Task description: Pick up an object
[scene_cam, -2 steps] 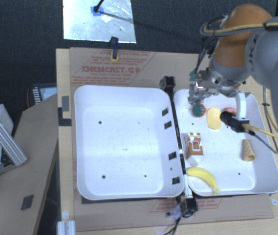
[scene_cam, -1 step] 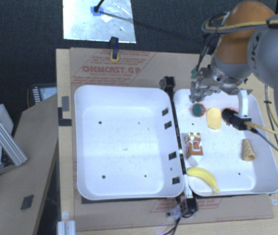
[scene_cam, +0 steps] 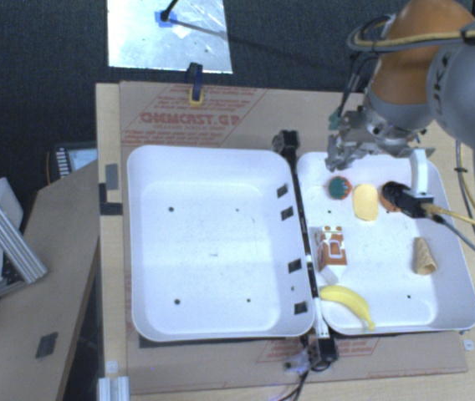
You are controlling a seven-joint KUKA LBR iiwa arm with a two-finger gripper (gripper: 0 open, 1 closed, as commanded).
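Observation:
My gripper [scene_cam: 339, 162] hangs over the back left part of the right bin [scene_cam: 446, 307], just above a small green and orange ball [scene_cam: 339, 189]. Beside the ball lies a pale yellow lemon-like piece [scene_cam: 365, 202]. A brown and white block [scene_cam: 331, 248] sits near the bin's left wall. A yellow banana [scene_cam: 348, 302] lies at the front left corner. A tan cone-shaped piece [scene_cam: 423, 256] rests toward the right side. Nothing shows between the gripper's fingers.
The left bin [scene_cam: 212, 241] stands beside the right one, with a black divider [scene_cam: 298, 224] between them. A black and orange cable part [scene_cam: 405, 199] of the arm reaches over the right bin's back. A silver sheet [scene_cam: 169, 25] lies behind the bench.

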